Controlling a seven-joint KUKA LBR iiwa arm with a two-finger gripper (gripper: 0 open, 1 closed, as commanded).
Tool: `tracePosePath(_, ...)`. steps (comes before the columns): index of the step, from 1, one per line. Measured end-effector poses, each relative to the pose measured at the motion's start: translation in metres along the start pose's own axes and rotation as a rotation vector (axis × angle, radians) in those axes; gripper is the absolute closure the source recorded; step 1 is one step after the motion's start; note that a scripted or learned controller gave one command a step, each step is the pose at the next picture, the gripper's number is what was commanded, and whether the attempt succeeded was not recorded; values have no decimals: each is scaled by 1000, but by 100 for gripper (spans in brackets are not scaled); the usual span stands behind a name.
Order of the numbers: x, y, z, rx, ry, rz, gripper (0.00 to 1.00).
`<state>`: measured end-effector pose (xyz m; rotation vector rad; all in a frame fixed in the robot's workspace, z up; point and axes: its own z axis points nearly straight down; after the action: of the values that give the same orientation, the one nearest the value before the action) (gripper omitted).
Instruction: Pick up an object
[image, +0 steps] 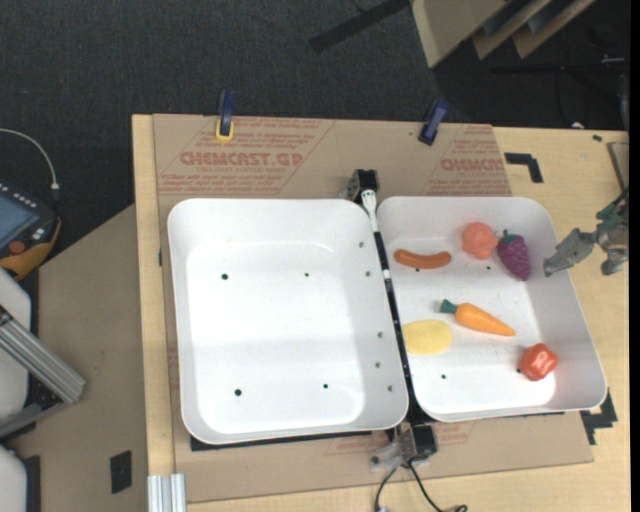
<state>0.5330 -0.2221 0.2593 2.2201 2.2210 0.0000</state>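
The right bin (575, 330) holds several toy foods. A brown sausage (422, 259) lies near its left wall. A pink round fruit (479, 240) and a bunch of purple grapes (514, 255) sit at the back right. An orange carrot (480, 319) lies in the middle, with a yellow lump (428, 337) to its left. A red pepper (537, 361) rests at the front right. My gripper (587, 256) hangs over the bin's right rim, just right of the grapes, open with nothing between its fingers.
The left bin (190, 300) stands beside the right one, with a black divider strip (385, 280) between them. Both rest on a cardboard sheet (300, 150) held by blue clamps (225, 115) at the back.
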Motion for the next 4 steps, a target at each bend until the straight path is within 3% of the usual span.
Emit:
tracePosePath(1, 0, 1, -11, -3, -2, -1, 100)
tracePosePath(2, -2, -57, 9, 6, 3, 4, 100)
tracePosePath(3, 6, -24, -110, -14, -6, -4, 100)
tracePosePath(4, 33, 3, -67, 3, 2, -3, 100)
